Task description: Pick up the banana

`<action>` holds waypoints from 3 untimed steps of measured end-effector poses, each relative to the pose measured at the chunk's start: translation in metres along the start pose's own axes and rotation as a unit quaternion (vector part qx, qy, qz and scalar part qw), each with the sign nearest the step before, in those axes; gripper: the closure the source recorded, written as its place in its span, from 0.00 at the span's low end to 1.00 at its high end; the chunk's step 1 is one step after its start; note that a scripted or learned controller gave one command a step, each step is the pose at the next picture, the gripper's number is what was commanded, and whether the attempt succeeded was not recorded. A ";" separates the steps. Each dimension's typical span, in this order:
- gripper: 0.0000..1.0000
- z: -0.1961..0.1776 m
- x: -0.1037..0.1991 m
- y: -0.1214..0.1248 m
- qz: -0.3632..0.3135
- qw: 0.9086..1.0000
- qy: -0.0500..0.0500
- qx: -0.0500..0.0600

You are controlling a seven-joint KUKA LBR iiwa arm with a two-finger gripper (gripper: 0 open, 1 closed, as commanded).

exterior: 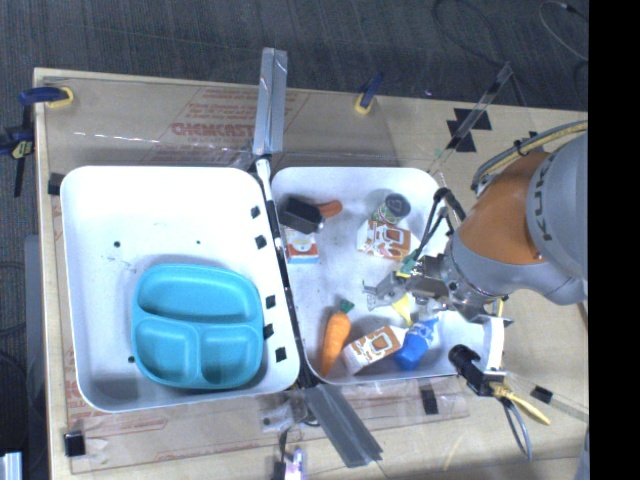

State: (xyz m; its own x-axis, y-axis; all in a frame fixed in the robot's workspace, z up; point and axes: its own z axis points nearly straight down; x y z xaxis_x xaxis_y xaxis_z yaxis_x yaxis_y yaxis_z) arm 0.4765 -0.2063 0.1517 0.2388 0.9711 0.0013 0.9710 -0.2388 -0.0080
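The banana (402,309) shows as a small yellow patch in the right bin (345,183), mostly hidden beneath the gripper. My gripper (392,291) hangs low over the bin's right-centre part, directly above that yellow patch, with the grey arm and its orange band (500,230) reaching in from the right. Nothing can be seen lifted clear of the bin floor.
Around the gripper lie a carrot (336,338), a brown-and-white carton (372,346) and a blue bottle (416,342) in front, and a labelled jar (387,228) behind. A black object (300,214) and a small carton (302,251) sit by the divider. The left bin (150,193) holds a blue tray (200,325).
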 end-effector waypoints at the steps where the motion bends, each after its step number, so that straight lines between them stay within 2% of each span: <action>1: 0.00 0.035 0.011 0.031 -0.009 1.000 -0.001 -0.002; 2: 0.00 0.035 0.068 0.016 -0.001 1.000 0.000 0.000; 3: 0.00 0.003 0.016 0.046 -0.004 1.000 0.000 -0.002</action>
State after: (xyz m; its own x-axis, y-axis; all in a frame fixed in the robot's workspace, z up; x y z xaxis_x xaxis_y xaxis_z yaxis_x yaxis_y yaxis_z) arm 0.5253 -0.2021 0.1484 0.2315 0.9728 0.0007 0.9728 -0.2315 -0.0037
